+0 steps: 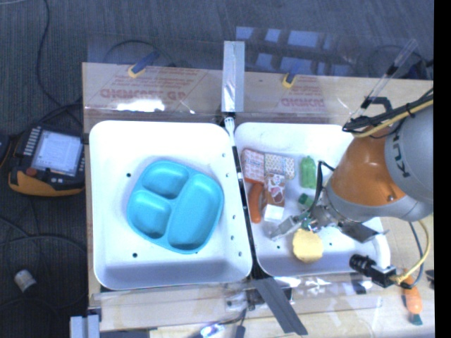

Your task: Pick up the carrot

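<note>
Grey carpet surrounds the bench, where the carrot (254, 200) lies untouched against the right bin's (292, 133) left wall; the gripper (304, 222), its grip impossible to judge, hovers mid-bin, so reaching left seems next.

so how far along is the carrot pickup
Nothing looks done yet: the slim orange carrot lies in the right white bin, against its left wall beside the food packets. In hand: the gripper is low over the bin's middle, near a yellow round item. Left: reaching, grasping and lifting the carrot.
</note>
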Robot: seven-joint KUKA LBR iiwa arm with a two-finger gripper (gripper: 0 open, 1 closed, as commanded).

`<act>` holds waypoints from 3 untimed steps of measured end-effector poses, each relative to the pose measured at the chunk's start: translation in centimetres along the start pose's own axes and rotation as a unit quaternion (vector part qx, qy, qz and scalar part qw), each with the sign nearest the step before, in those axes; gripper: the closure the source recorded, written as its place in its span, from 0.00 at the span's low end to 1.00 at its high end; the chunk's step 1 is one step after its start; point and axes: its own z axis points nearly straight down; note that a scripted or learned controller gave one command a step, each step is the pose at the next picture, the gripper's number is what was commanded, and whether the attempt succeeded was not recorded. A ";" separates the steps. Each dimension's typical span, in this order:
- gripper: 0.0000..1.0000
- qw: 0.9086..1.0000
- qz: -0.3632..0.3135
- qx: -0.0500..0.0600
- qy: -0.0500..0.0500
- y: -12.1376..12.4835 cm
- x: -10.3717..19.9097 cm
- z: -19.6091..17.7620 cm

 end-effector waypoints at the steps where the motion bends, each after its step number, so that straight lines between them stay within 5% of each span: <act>1: 0.00 1.000 -0.021 0.005 0.002 2.7 -2.7 -12.8; 2: 0.00 0.987 0.163 0.007 0.002 -0.8 -1.5 -4.1; 3: 0.00 0.988 0.156 0.006 0.000 -2.7 -9.1 -6.0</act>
